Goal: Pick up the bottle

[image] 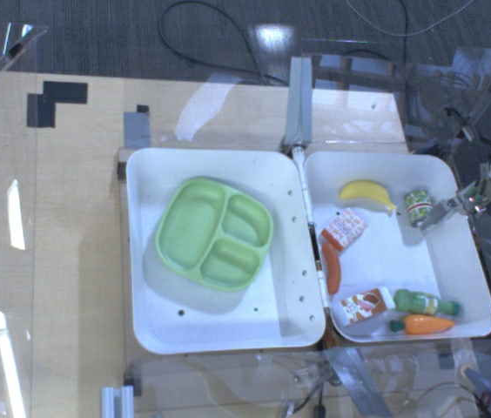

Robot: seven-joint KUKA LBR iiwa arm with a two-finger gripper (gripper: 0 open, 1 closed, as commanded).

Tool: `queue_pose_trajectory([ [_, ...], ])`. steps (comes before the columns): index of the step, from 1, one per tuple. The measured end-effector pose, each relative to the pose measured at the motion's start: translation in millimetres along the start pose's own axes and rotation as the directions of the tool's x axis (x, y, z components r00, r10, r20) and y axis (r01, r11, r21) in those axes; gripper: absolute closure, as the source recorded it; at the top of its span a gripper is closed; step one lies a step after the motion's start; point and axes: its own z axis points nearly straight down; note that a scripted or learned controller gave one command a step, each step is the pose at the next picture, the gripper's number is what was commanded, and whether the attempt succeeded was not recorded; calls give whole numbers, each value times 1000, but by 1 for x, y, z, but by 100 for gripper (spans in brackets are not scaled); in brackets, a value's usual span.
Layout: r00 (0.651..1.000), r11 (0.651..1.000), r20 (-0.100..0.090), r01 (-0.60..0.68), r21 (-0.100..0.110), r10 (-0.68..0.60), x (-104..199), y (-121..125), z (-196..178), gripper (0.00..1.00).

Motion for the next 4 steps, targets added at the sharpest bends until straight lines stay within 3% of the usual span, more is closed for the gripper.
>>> queue_pose_trajectory([
  [1, 974, 974, 8, 227, -7, -227, 30, -56, 121, 0],
  [2, 974, 974, 12, 228, -13, -228, 30, -52, 110, 100],
  [3, 974, 974, 12, 228, -13, -228, 30, -52, 110, 0],
  [4, 999, 999, 6, 48, -6, -48, 60, -39, 120, 0],
])
